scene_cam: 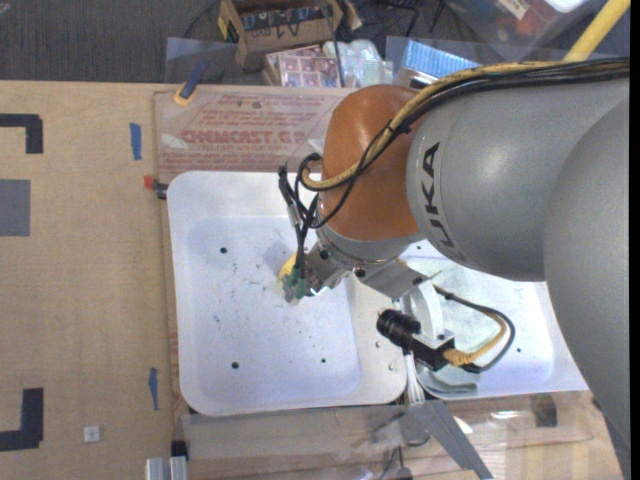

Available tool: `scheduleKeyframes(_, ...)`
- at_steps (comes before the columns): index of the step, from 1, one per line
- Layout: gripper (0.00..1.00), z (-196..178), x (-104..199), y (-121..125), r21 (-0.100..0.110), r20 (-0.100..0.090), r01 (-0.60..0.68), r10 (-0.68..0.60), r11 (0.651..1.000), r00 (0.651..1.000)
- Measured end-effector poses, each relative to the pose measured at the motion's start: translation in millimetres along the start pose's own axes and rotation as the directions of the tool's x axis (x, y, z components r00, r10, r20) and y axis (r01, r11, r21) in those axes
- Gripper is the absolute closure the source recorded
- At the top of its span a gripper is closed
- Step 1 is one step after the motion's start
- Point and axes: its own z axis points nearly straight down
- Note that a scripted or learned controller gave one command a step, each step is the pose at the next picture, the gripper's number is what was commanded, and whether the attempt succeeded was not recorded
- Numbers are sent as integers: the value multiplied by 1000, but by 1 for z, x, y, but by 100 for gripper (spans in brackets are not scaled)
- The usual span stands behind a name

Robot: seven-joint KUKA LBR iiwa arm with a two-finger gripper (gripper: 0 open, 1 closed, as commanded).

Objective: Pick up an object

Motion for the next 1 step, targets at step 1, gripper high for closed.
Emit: scheduleKeyframes(1,100,30,40,20,3,-1,-60,60,998,998)
